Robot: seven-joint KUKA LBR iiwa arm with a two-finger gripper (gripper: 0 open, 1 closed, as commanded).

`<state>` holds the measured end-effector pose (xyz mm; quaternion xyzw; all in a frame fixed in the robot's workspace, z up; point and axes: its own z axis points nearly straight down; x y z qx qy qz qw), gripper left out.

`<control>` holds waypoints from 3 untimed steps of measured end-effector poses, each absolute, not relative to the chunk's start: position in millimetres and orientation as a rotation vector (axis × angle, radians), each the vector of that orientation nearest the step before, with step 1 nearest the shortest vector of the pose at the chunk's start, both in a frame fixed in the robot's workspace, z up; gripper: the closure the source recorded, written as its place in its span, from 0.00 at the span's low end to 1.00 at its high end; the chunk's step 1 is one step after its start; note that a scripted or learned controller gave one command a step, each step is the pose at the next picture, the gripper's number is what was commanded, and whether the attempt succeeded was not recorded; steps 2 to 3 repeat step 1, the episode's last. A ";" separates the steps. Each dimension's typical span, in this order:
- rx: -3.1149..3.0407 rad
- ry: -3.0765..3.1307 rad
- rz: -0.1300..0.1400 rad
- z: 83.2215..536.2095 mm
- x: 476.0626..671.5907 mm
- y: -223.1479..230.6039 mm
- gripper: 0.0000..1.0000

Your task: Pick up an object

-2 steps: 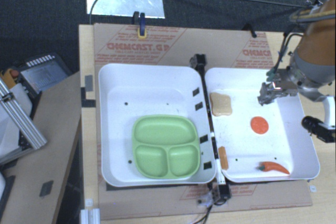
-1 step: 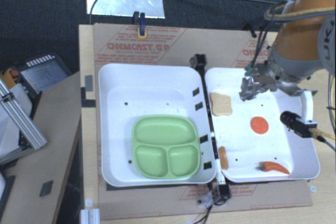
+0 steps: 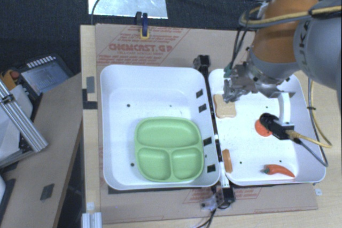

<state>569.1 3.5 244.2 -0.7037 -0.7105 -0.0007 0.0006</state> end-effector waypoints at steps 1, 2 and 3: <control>-2.210 -2.233 -0.004 232.6 586.4 60.7 1.00; -2.210 -2.233 -0.004 232.6 586.4 60.7 1.00; -2.210 -2.233 -0.004 232.6 586.4 60.7 1.00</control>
